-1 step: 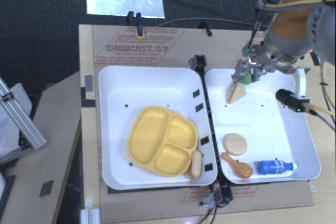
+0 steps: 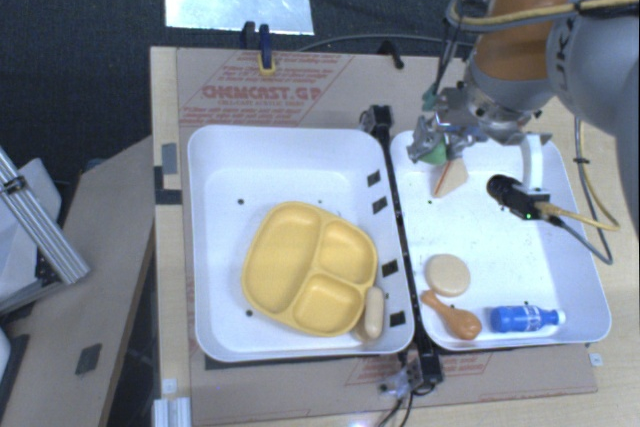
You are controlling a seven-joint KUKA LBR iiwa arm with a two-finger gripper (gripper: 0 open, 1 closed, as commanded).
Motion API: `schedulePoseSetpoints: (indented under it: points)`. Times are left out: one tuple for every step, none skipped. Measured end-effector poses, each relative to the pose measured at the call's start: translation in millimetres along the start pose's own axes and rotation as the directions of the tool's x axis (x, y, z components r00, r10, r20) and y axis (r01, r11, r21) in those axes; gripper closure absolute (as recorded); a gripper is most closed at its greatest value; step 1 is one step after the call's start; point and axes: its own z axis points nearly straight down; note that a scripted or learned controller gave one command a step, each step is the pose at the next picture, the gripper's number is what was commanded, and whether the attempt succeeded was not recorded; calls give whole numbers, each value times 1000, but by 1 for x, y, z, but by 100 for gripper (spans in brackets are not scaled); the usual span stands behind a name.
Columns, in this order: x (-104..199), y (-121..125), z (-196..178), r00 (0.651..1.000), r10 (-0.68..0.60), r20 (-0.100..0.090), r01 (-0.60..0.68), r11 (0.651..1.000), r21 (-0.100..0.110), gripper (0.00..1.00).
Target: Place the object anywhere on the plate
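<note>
Arm low over the far end of the right bin (image 2: pixel 590 305), gripper (image 2: pixel 436 141) beside a tan wedge (image 2: pixel 450 178).

The tan wedge lies on the right bin's floor near its far left corner, just under the gripper and not between its fingers; whether the fingers are open or closed I cannot tell; the yellow plate (image 2: pixel 310 267), three compartments, sits in the left bin (image 2: pixel 215 215), a pale bread roll (image 2: pixel 373 312) against its near right edge; nearer in the right bin lie a round tan disc (image 2: pixel 447 274), a drumstick (image 2: pixel 452 317) and a blue bottle (image 2: pixel 524 318); the cardboard (image 2: pixel 262 80) under the bins reads "CHEMCAST GP" in red.
</note>
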Motion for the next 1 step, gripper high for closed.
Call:
schedulePoseSetpoints:
  points:
    - [58,-7,-5,1000,-1,0,1,1000,0,100]
